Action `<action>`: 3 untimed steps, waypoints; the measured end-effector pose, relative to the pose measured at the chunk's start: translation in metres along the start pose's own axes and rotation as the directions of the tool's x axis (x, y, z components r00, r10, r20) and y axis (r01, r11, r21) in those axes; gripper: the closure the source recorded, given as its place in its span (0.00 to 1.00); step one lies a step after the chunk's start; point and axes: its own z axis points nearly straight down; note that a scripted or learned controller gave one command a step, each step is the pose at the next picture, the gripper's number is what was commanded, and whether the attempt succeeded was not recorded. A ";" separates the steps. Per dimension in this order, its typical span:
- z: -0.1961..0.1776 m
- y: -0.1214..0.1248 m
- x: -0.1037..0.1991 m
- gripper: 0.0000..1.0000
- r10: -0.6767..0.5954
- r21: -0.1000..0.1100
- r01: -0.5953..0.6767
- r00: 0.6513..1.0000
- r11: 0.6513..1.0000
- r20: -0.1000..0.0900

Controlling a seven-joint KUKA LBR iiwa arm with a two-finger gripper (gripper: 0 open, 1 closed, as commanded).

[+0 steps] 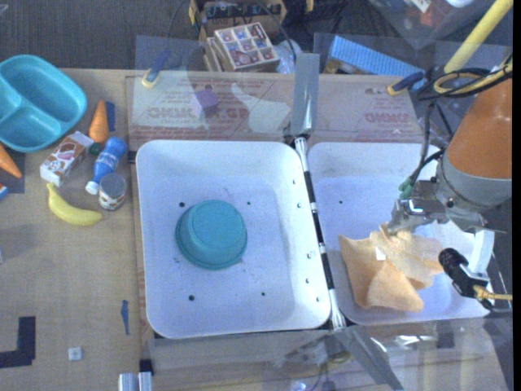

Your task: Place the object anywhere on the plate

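No text could be read with certainty. Faint reddish lettering ran across the cardboard sheet [244, 108] along the bench's far edge, mirrored or seen through plastic, and too washed out to make out. The small carton [65, 158] near the left edge bore print too small to read. The patterned box [244, 46] beyond the far edge showed pictures, no legible words.

Teal plate [212, 233] in the white left bin [163, 169]. Right of that bin: white right bin [350, 169] holding orange-tan cloth [387, 271]. Left of it: yellow banana [72, 210], blue divided dish [37, 103].
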 end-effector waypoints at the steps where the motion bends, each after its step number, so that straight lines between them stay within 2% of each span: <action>1: -0.012 0.018 0.078 1.00 -0.218 -0.004 0.218 0.976 0.976 0.001; 2: -0.011 0.017 0.128 1.00 -0.258 -0.004 0.258 0.966 0.966 0.001; 3: -0.030 0.018 0.193 1.00 -0.370 -0.004 0.370 0.929 0.929 0.001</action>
